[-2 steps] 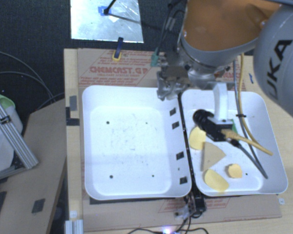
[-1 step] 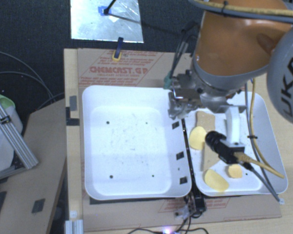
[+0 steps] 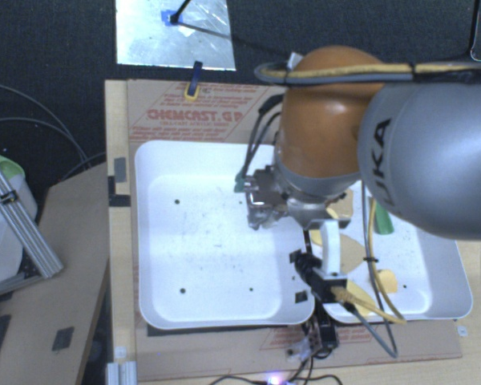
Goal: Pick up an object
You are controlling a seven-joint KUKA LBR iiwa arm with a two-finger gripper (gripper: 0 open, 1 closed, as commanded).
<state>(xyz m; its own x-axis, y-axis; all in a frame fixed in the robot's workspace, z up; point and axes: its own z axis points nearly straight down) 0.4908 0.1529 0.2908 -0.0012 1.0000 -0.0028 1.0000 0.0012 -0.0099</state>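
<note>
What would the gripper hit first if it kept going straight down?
Probably the bare white floor of the left bin, near its right side. The gripper seems to point down at that spot, but depth is hard to judge from this slanted view.

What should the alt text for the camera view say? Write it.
A grey arm reaches in from the right, its gripper over the right side of the left white bin. The right bin, partly hidden by the arm, holds a green piece and a yellow piece.
</note>
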